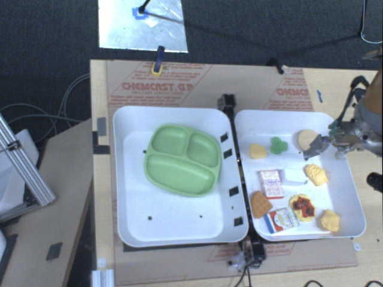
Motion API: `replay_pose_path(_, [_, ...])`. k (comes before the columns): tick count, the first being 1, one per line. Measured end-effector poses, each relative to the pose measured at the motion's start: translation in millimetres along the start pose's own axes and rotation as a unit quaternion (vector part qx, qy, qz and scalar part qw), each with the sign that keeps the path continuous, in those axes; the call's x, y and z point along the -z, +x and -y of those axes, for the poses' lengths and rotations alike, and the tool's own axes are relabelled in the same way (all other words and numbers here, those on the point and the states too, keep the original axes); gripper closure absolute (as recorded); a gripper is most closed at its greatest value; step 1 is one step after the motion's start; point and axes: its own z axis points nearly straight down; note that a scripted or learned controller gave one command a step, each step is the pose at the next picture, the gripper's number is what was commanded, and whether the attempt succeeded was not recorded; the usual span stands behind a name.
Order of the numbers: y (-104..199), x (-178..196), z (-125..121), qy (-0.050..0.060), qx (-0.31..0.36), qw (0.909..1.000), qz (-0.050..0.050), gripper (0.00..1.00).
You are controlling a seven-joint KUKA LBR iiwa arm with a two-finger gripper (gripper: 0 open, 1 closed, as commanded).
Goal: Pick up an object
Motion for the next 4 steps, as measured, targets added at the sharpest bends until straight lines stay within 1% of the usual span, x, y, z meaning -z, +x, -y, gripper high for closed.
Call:
replay_pose_path(1, [0.3, 6.0, -2.6, -0.005, 0.001, 1.0000, 0.001, 0.00])
replay_pose_path(2, [9.6, -52.2, -2.6, -0.003, 0.001, 1.0000, 0.000, 0.00])
replay_pose_path(4, [13.8, -133.9, -1.3, -0.005, 0.000, 1.0000, 0.001, 0.00])
